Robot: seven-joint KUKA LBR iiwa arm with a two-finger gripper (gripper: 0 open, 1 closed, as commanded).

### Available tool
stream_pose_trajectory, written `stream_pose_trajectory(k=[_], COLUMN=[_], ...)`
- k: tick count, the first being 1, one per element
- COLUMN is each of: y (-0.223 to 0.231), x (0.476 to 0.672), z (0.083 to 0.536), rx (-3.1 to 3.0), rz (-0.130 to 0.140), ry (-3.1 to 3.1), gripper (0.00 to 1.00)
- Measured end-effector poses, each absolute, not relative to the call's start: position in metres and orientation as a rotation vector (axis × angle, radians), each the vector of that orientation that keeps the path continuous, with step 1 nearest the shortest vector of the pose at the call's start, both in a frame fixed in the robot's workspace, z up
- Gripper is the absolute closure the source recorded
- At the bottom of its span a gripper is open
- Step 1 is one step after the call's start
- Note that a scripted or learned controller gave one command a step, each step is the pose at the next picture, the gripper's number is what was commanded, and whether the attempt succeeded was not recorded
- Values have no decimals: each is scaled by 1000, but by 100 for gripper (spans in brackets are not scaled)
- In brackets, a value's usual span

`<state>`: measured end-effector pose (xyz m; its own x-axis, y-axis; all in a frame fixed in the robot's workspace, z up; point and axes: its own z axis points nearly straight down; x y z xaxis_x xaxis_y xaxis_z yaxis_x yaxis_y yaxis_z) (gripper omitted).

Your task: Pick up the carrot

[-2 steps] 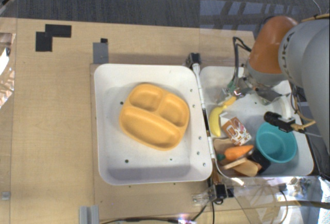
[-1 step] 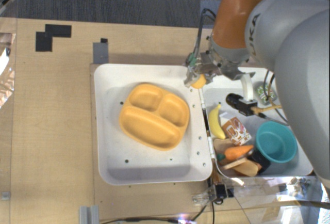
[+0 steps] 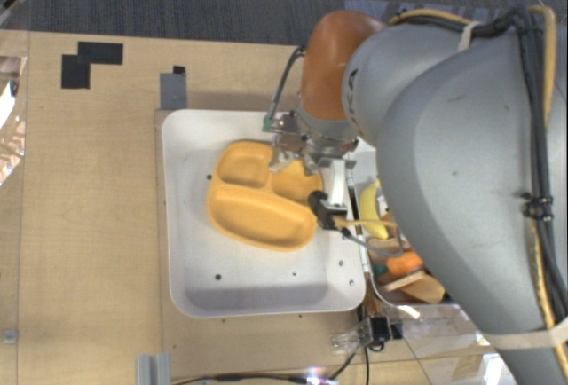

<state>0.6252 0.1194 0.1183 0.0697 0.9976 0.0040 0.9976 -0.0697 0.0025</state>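
While hand (image 3: 293,160) is over 1 yel. plate (image 3: 256,216), 1 carrot (image 3: 406,264) lies apart.

A yellow divided plate (image 3: 257,215) lies in the left white bin (image 3: 248,296). The gripper (image 3: 300,161) hangs over the plate's upper right compartment. Right of the plate is a banana (image 3: 377,216), and lower right of it — partly under the arm — is the carrot (image 3: 406,264).

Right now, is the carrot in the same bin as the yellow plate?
No, the carrot lies outside the white bin holding the yellow plate, on its right.
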Motion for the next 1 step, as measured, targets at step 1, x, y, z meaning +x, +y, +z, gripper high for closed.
stream_pose_trajectory(k=[1], y=[144], x=[602], z=[189], rx=[-2756], rz=[-8], ry=[-1507], gripper=[100])
